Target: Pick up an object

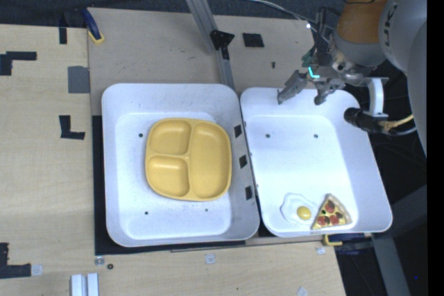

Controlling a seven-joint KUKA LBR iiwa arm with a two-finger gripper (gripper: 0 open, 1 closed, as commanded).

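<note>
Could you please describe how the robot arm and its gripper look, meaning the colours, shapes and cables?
The arm is grey and rounded, with a bulbous orange band above the wrist. Thin dark cables loop over the band. The gripper has two slim grey fingers under a dark metal body with a small teal light. A white bracket and black cylinder sit beside it.

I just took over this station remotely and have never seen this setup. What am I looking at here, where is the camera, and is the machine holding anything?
The single camera sits above the bench and looks down at a slant. Entering from the right is a grey robot arm with an orange band; its two-finger gripper is open over the far edge of the right bin, with nothing between the fingers. Two shallow white bins sit side by side. The left bin holds a yellow divided plate. In the right bin's near corner lie a toy fried egg and a toy pizza slice, side by side. Nothing has been picked up yet.
</note>
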